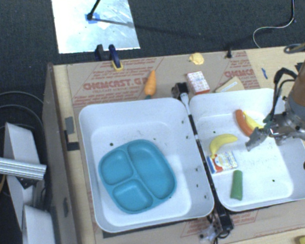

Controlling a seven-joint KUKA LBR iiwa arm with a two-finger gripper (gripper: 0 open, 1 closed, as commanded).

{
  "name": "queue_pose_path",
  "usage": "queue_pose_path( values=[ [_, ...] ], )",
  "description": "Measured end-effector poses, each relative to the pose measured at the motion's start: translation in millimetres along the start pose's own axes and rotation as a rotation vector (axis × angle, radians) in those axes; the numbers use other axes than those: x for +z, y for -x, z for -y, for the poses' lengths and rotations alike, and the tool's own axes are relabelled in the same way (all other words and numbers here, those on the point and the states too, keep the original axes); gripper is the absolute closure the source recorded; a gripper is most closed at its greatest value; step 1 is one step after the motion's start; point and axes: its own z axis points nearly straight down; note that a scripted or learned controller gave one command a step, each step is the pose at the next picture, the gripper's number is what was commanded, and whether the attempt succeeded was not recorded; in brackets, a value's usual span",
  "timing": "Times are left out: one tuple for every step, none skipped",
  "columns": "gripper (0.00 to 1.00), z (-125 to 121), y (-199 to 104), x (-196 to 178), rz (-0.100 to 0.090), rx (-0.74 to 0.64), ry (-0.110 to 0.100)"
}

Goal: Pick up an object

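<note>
The gripper (260, 134) hangs low over the right bin (279, 191), just right of the banana (221, 141) and touching nothing; can't tell how wide it's open. The orange carrot (244, 122) sits just up-right of the banana, probably the easiest target.

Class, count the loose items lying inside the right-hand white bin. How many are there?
4: an orange piece near the gripper, a banana at centre-left, a small packet below it, a green piece nearest the front. The arm may hide more.
</note>
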Motion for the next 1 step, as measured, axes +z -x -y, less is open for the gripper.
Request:
queue_pose_path(
  values=[
    [0.0, 22.8, -40.6, 100.6, -0.004, -0.001, -0.008]
  ],
)
